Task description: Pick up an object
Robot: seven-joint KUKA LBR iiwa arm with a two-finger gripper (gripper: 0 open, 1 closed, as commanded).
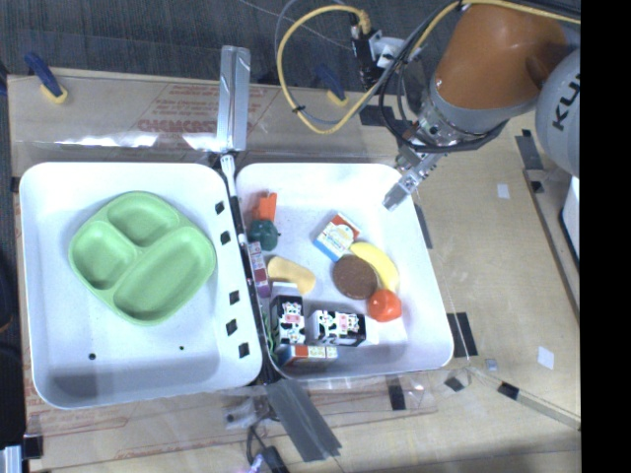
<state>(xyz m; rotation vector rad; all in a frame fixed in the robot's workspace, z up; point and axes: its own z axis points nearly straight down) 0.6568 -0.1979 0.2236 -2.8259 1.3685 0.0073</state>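
The right bin (424, 264) holds several small objects. Among them are a yellow banana (380, 264), a brown round disc (355, 278), a red tomato (385, 306) and a small red, white and blue box (336, 236). A yellow wedge (293, 274), two cow-patterned cartons (337, 326) and an orange carrot (265, 206) beside a dark green piece (262, 232) also lie there. My gripper (406, 185) hangs over the bin's far right corner, above and right of the box, with nothing visibly held.
The left bin (59, 363) carries a green divided plate (144, 254). A metal divider (234, 97) stands between the bins at the back. Yellow and black cables (315, 67) loop behind the right bin near the arm.
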